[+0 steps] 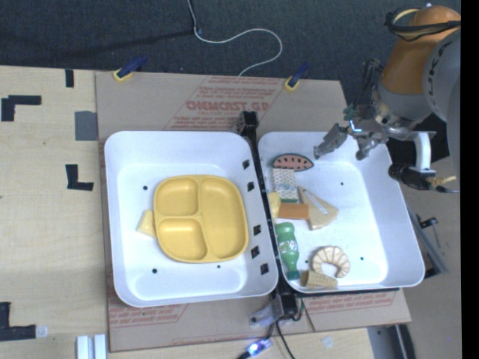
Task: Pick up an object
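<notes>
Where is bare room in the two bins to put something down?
Right bin: free floor right of the croissant and sandwich wedge; crowded along its left wall. Left bin: free strips above and below the yellow plate.

Red print on the cardboard sheet [217, 103] under the bins looks like "CHEMCAST GP", blurred.

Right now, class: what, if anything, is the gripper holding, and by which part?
Nothing: the two-finger gripper hangs open above the right white bin.

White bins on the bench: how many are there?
2. The left bin holds a yellow divided plate; the right bin beside it holds small toy foods.
</notes>
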